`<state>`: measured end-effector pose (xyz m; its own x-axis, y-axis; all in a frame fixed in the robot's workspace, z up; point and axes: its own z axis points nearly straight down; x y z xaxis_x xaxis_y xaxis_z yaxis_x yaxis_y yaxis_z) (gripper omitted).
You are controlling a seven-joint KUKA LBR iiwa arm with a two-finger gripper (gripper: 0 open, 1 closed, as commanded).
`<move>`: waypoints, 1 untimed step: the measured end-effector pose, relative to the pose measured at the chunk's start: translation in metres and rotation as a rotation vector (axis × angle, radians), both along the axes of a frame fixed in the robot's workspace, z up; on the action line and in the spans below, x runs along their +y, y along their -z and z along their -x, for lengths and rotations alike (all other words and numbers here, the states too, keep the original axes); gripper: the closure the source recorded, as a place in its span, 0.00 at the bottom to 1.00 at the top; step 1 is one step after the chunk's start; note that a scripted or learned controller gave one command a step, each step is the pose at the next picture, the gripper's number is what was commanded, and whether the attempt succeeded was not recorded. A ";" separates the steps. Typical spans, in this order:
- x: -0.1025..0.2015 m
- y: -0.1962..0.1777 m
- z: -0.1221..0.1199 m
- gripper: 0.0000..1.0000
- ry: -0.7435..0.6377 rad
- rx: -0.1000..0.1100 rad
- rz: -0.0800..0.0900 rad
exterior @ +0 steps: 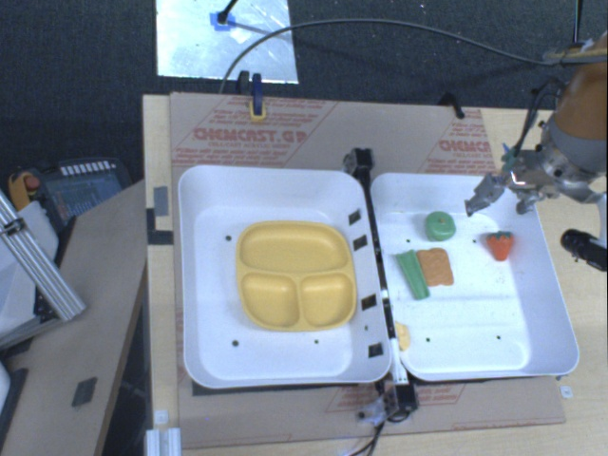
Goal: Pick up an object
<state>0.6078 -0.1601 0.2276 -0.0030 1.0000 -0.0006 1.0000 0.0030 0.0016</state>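
The left bin (pixel 204 283) holds one item: a yellow three-compartment tray (pixel 293 274), lying flat near its centre. The right bin (pixel 532 335) holds the loose objects. A green round piece (pixel 439 224) sits toward the far side. Nearer the centre, a green bar (pixel 413 275) lies touching a tan slab (pixel 436 266) along its right edge. A red-orange piece with a green top (pixel 501 244) rests apart, toward the right wall. A small yellow item (pixel 403 335) lies against the divider between the bins.

The end effector (pixel 481 200) hangs over the far right corner of the right bin, near the green round piece; nothing is visible between its fingers, and their spacing cannot be determined. Both bins rest on a cardboard sheet (pixel 313 126) on the table (pixel 157 141).
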 end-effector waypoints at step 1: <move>-0.002 0.052 0.010 0.00 0.002 0.004 -0.001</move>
<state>0.5976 -0.1622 0.1753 -0.0013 1.0000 0.0001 1.0000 0.0013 -0.0024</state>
